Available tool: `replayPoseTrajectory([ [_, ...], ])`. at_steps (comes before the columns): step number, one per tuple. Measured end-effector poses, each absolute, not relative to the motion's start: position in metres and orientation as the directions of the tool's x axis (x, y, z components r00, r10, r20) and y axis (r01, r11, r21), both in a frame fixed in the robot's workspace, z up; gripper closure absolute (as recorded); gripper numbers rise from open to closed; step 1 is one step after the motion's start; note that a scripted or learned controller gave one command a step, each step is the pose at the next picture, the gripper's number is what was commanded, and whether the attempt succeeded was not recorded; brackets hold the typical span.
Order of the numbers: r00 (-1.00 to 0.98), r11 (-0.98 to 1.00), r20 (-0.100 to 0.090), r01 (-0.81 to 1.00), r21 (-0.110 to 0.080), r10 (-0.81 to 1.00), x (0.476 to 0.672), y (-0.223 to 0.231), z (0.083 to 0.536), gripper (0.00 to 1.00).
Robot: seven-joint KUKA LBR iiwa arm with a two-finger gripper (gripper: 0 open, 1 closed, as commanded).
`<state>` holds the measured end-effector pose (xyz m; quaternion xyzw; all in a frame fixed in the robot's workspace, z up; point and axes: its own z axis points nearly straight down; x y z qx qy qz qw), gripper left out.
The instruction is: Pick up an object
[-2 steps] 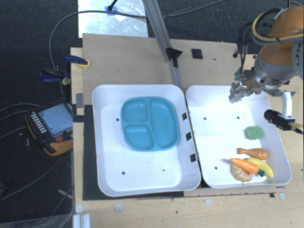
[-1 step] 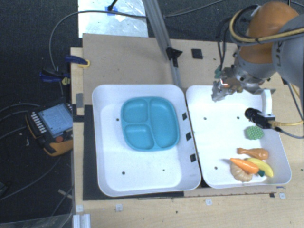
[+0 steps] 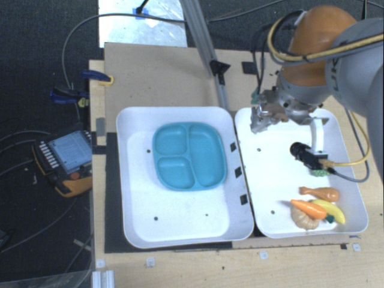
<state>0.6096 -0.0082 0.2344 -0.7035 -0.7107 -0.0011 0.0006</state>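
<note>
Single arm (image 3: 360, 65) entering from right of frame, orange band (image 3: 318, 32) at upper right. Gripper (image 3: 262, 120) low over the upper left corner of the right bin (image 3: 273, 185), close to that bin's top rim and just right of the seam between the two bins. Jaw state: cannot tell from this slanted view whether spread or pressed together.

Candidate pick objects all bunched in the lower right corner of the right bin, well apart from the gripper:
- toy drumstick (image 3: 321, 192), brown, lying roughly level, topmost of the bunch
- toy carrot (image 3: 309, 209), orange, just below the drumstick, slanting down to the right
- toy banana (image 3: 333, 212), yellow, touching the carrot on its right side
- pale tan lump (image 3: 303, 221), under the carrot's left end, identity unclear

Left bin (image 3: 180, 215) at centre of frame, holding a blue divided plate (image 3: 189, 156) with three compartments, set in the bin's upper half.

Outside the bins: handheld control unit (image 3: 66, 158) on the dark floor at left edge; grey pole (image 3: 201, 35) slanting down from top centre toward the bins.
</note>
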Motion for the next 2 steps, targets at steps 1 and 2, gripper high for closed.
replayPoseTrajectory([
  [1,-0.012,0.012,0.003,1.000,0.001,1.000,0.599,0.053,0.239,1.00],
  [2,-0.011,0.011,0.003,1.000,0.001,1.000,0.594,0.101,0.244,1.00],
])
